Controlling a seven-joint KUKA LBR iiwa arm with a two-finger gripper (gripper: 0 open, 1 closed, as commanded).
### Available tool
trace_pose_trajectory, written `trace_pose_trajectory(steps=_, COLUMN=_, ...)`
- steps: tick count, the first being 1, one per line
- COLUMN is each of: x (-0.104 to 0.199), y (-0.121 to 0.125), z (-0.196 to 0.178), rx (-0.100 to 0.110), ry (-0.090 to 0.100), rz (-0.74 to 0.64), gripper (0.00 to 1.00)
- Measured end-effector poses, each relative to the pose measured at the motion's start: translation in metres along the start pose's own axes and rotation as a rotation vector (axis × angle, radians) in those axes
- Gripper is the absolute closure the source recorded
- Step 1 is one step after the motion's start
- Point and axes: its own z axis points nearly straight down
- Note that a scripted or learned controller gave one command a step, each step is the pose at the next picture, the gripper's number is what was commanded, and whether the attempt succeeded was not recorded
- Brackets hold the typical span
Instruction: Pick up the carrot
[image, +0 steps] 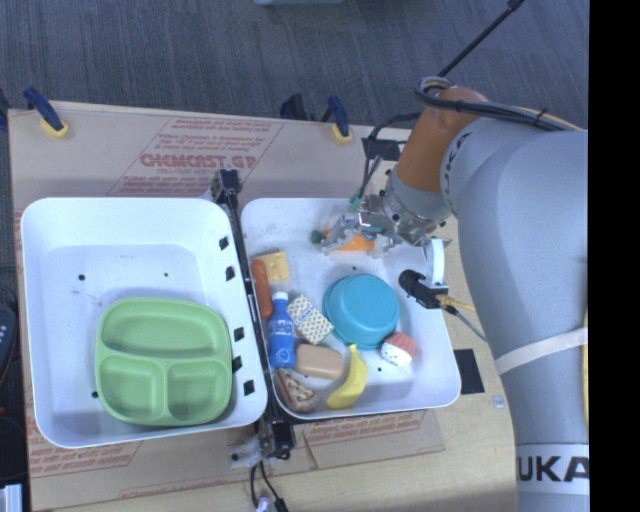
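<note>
From my seat I see the arm (520, 230) reaching in from the right, its orange band (432, 140) above the wrist, with the hand (372, 228) low over the far end of the right bin (440, 375). The carrot (356, 241) lies right there, a small orange piece with a green tip pointing left, just beneath and beside the hand's metal parts. I cannot tell whether the hand is open or closed, and I cannot see the carrot between anything that grips it; it looks to rest on the bin floor.

The rest of the right bin is crowded. A blue bowl (361, 310) sits near the middle, just on my side of the carrot. Left of it, along the dividing wall, are a yellowish block (272, 266), an orange-red sausage-like piece (262, 292), and a blue bottle (281, 330). A checkered item (311, 320) lies between the bottle and the bowl. Nearer the front edge I see a tan bread-like piece (320, 361), a banana (349, 378), a pizza-like slice (296, 388), and a small red and white thing (397, 349) beside the bowl.

The left bin (60, 240) holds a green divided plate (165, 362) toward its near side. Both bins sit on cardboard (190, 155) spread over the tabletop (480, 440) and clipped with blue clamps (338, 116).
</note>
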Motion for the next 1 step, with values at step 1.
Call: trace_pose_trajectory(steps=1, x=0.0024, y=-0.0006, z=-0.0096, rx=0.012, ry=0.004, rz=-0.008, gripper=1.00)
